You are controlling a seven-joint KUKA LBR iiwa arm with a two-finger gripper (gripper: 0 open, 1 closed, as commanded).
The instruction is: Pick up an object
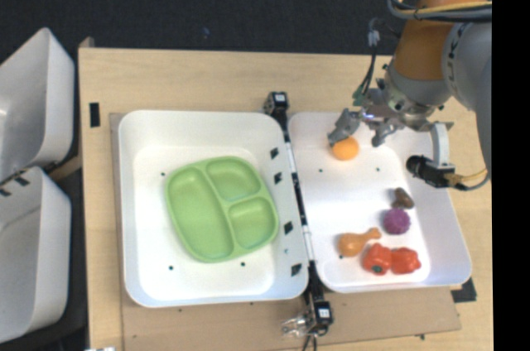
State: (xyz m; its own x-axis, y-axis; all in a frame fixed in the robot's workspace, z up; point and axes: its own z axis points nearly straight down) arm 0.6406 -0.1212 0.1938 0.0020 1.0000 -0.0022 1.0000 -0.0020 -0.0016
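Observation:
My gripper [363, 131] hangs over the far part of the right bin [331, 200] with its two fingers spread apart, so it is open. A small orange ball [345, 148] lies on the bin floor just below and between the fingertips, nearer the left one. Nothing is held. Toward the near right of the same bin lie a purple fruit [397, 221], a small brown piece [402, 197], an orange pear-shaped piece [356, 242] and a red pepper-like toy [390, 260].
The left bin [141, 266] holds a green three-part tray [221, 207]. A ridge with black clips [291, 200] divides the two bins. The arm's grey and orange body [431, 35] rises at the upper right. White containers [33, 101] stand off the bench at left.

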